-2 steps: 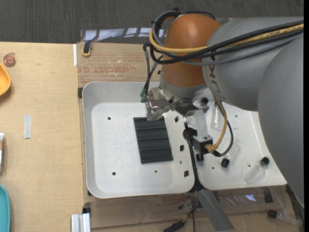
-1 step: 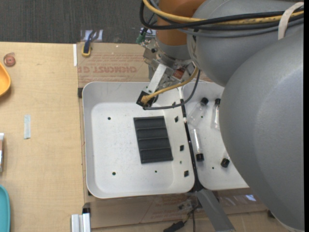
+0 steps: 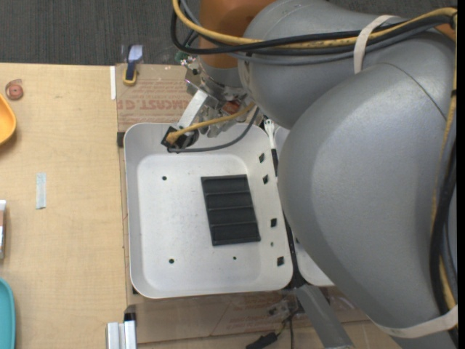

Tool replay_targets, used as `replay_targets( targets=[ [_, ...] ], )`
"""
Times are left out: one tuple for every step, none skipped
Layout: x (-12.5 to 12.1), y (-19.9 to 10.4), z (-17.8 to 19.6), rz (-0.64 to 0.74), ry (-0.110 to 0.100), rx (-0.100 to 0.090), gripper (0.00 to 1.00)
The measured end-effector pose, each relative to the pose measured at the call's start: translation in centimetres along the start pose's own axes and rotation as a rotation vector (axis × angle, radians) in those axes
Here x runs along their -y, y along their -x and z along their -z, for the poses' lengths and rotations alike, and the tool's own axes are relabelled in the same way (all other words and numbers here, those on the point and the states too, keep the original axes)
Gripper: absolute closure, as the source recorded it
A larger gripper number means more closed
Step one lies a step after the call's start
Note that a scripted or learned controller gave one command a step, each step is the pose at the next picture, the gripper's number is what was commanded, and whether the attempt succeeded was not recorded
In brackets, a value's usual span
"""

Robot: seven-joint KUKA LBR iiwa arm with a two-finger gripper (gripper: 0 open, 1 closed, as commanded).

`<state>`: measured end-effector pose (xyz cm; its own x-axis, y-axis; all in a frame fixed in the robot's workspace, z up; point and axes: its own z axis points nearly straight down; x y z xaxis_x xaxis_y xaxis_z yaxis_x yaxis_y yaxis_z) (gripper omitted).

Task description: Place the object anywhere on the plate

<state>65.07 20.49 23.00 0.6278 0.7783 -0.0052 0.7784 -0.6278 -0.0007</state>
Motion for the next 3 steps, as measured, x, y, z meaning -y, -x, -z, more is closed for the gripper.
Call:
replay_targets(
  targets=[
    [3.6,0.0,-5.5,0.027,-0.001,0.001,1.0],
    [3.6,0.0,-5.5,0.028,-0.001,0.001,0.0],
    [10.6,5.7,-14.0,-0.053,-0.002,0.002,0.0]
  ],
)
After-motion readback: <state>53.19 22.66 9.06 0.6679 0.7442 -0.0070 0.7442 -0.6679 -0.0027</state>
